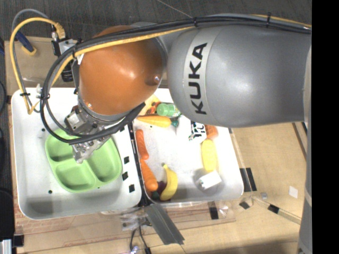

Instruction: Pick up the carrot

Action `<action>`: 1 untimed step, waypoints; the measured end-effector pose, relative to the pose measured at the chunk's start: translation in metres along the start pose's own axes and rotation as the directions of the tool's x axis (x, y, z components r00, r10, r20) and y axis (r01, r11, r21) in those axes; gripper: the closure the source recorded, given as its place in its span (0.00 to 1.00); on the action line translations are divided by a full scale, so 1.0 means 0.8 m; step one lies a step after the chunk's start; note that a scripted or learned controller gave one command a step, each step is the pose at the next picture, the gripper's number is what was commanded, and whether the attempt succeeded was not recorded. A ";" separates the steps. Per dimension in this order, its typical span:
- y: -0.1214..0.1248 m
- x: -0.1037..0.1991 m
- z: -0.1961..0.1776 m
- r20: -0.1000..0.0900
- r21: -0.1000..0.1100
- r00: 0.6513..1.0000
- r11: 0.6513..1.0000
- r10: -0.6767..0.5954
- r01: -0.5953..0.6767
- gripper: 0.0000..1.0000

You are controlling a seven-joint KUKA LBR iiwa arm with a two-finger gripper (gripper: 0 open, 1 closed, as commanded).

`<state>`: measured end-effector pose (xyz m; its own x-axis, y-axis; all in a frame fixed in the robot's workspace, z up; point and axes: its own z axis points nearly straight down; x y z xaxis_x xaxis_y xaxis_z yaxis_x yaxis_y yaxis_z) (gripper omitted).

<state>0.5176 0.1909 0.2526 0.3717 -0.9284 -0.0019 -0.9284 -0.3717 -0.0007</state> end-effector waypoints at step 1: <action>0.037 -0.054 0.066 0.000 -0.004 0.996 0.996 0.086 -0.086 1.00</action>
